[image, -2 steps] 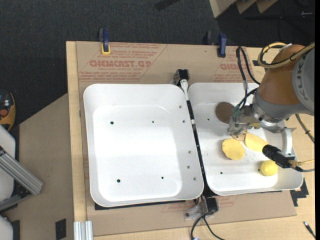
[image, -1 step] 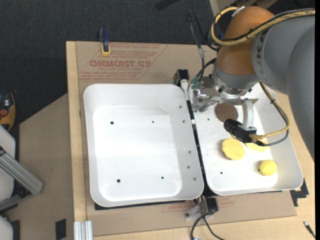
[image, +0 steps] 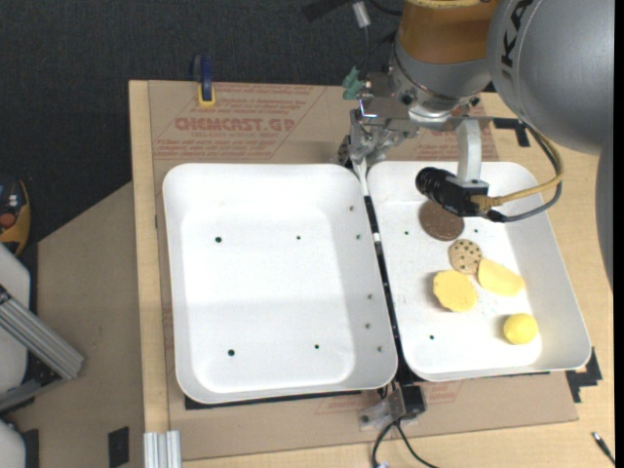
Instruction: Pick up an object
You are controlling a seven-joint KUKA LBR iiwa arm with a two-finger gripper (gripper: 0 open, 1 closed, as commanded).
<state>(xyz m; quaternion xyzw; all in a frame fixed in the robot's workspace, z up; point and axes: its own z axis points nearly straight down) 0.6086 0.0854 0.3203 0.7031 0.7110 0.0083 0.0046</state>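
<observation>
The right bin [image: 561, 291] holds several small items. A brown disc [image: 442, 224] lies near its back, with a tan dotted cookie [image: 465, 254] just in front of it. Two flat yellow pieces [image: 455, 291] [image: 500, 278] lie side by side, and a small yellow lump [image: 521, 329] sits nearer the front. My gripper [image: 359, 152] hangs low over the back rim where the two bins meet, to the left of and behind all these items. Nothing shows in it.
The left bin [image: 195, 261] is a bare white tray with a few dark dots on its floor. A black fitting with a cable [image: 450, 190] hangs from the arm over the brown disc's back edge. A blue clamp [image: 204, 78] sits on the cardboard base at back left.
</observation>
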